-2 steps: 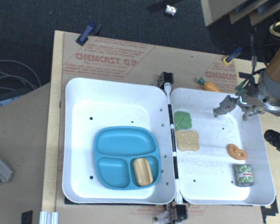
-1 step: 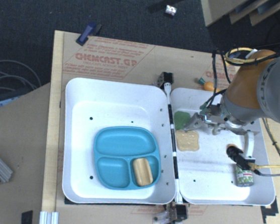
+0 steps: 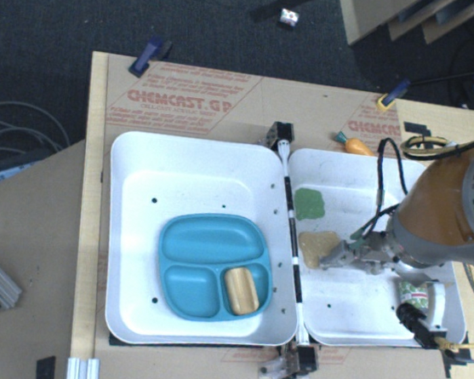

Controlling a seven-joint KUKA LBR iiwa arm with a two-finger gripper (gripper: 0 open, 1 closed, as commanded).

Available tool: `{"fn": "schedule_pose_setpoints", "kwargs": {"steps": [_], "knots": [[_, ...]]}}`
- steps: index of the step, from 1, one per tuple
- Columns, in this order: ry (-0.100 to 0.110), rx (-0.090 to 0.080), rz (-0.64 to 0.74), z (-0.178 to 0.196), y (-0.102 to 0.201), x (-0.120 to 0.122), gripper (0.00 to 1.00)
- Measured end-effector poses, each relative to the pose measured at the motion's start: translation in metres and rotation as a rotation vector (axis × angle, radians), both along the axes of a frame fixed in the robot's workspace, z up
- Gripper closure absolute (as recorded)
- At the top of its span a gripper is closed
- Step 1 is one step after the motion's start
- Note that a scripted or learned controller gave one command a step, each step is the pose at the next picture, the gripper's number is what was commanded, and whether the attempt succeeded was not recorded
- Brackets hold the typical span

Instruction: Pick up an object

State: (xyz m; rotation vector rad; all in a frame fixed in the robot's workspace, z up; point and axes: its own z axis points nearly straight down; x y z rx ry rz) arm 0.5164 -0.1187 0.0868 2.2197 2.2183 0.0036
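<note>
Fingers [image 3: 333, 258] at tan pad [image 3: 316, 244], grip state unclear, green square [image 3: 310, 204] near, blue tray [image 3: 211, 263] apart.

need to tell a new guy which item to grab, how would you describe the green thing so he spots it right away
Start at the right bin of the two white ones. Look in its upper left part, close to the divider between the bins: the flat green square lies there. Just below it sits a tan pad of similar shape near the claw; green colour sets it apart.
</note>
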Motion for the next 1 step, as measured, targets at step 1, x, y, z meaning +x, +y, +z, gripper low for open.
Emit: {"fn": "schedule_pose_setpoints", "kwargs": {"steps": [1], "knots": [[0.002, 0.000, 0.001, 0.0379, -0.0124, 0.0912, 0.00]]}}
